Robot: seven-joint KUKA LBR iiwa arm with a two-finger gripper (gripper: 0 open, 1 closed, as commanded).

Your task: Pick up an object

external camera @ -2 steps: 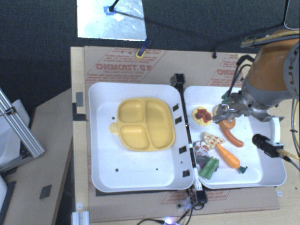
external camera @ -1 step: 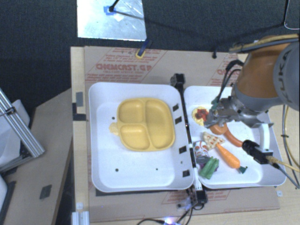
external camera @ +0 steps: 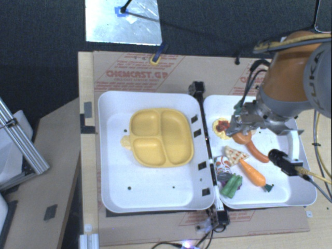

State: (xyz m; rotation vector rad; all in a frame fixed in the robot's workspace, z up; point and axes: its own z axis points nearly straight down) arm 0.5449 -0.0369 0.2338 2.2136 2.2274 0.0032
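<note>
Sausage [external camera: 252, 144], orange-brown, long, curved, in right bin [external camera: 303, 193], claw [external camera: 239, 130] at its upper end, grip state unclear.

one fixed camera above the bench [external camera: 129, 66], slanted down over both white bins [external camera: 111, 139], arm [external camera: 295, 82] entering from right

Two bins, left [external camera: 111, 191] and right [external camera: 301, 193], were plain white. Divided tray [external camera: 158, 137] in the left bin: pale yellow throughout. In the right bin, carrot [external camera: 252, 173] orange with a dark green tip; sausage-shaped piece [external camera: 256, 152] orange-red; pizza slice [external camera: 236, 154] tan, dotted red; green pod [external camera: 232, 185] beside it; round piece [external camera: 222, 127] yellow with a red centre. Arm [external camera: 298, 77] grey, banded orange. Board [external camera: 135, 72] under the bins was tan, red lettering. Counter [external camera: 57, 154] light wood. Foil sheet [external camera: 123, 13] silver.
</note>
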